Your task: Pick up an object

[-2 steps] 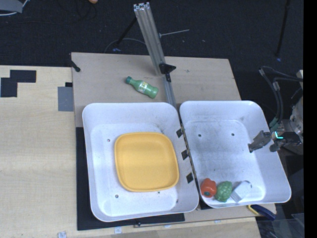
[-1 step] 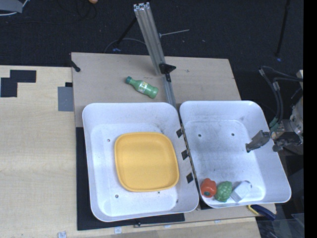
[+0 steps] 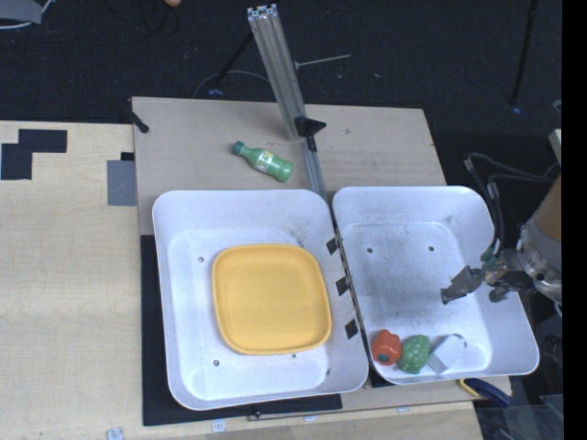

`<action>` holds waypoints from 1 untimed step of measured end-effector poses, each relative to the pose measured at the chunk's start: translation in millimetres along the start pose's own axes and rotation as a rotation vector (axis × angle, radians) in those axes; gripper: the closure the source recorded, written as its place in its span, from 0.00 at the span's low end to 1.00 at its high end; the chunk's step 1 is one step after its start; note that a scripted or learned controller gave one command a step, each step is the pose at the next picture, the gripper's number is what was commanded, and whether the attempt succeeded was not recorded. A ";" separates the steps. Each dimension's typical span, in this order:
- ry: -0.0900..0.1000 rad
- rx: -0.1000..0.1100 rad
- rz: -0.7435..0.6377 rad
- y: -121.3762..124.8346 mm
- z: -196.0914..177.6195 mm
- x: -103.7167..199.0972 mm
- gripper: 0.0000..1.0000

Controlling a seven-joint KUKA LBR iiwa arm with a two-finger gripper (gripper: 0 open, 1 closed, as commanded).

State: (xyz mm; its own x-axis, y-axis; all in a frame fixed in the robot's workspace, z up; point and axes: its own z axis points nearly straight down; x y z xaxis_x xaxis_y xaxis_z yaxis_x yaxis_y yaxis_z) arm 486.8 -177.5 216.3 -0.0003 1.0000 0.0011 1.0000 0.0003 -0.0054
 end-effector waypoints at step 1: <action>0.001 0.000 -0.001 4.0 60.0 6.6 0.00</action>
